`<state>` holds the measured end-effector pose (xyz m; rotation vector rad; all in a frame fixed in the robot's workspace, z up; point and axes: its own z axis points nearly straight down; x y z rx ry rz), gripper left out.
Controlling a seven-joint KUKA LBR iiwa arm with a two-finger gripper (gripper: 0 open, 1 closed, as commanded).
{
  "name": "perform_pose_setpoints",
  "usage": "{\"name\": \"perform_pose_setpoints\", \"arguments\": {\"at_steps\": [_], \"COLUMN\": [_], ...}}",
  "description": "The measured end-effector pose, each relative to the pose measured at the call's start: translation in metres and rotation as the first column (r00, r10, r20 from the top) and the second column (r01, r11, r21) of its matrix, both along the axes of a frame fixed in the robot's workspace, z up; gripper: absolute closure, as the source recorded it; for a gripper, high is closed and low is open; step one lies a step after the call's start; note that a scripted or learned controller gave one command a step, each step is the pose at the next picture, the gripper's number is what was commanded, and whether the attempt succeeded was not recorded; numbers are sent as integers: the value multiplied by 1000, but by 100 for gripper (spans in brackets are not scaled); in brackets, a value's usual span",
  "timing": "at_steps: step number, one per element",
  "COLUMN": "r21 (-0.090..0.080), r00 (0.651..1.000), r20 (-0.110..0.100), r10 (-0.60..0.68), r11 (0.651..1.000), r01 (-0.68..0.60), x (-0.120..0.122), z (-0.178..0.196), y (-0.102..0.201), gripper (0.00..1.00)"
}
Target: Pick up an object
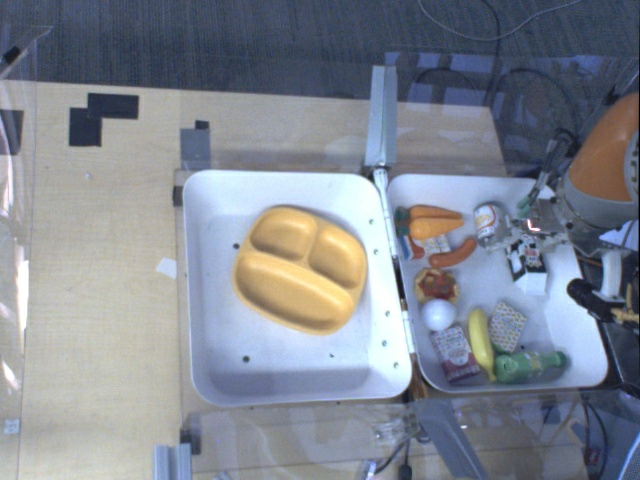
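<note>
The right bin [590,363] holds several small items: two carrots [434,220], a sausage [452,254], a small can [487,220], a white ball [438,315], a banana [481,340], a checkered packet [508,325], a red packet [456,354] and a green bottle [528,365]. My gripper [527,258] hangs low over the right half of this bin, just right of the can. A small white piece [534,284] lies directly under it. Nothing is visibly held.
A yellow divided plate [300,268] lies upside down in the left bin [215,368]. A metal divider post [380,118] stands between the bins at the back. The arm's orange band [610,158] fills the right bin's far right corner. Cables trail behind the bench.
</note>
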<state>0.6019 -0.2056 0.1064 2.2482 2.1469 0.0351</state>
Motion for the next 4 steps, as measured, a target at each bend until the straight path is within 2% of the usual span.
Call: {"name": "perform_pose_setpoints", "arguments": {"at_steps": [1,2,3,4], "r21": [-14,-13,-13,7], "r00": [1000,1000,1000,999], "r20": [17,11,10,-39], "r10": [6,6,9,-32], "r11": [1000,1000,1000,999], "r01": [-5,-6,-9,32], "x": [5,3,3,6], "z": [14,10,17,121], "y": [-3,-2,-2,58], "gripper": [100,0,100,100]}}
